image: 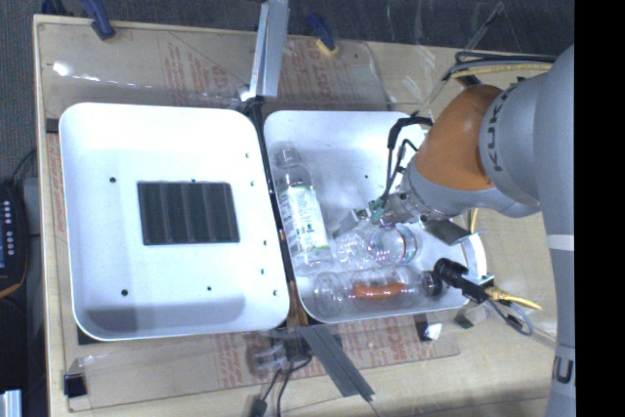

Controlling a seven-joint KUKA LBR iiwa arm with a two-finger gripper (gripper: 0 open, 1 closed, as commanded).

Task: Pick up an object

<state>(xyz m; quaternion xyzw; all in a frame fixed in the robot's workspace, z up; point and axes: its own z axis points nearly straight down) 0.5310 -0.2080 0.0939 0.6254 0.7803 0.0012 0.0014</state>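
The arm reaches down into the right bin (332, 127), so the step in hand looks like the approach to a grasp; the hand (383, 210) sits low over a clear crumpled bottle (376, 247) near the bin's middle, and whether it is apart or together I cannot tell; nothing shows between it. Next it calls for settling squarely on one thing. A labelled bottle (301, 210) lies along the left wall; another clear bottle (366, 289), with something orange inside, lies along the near wall.
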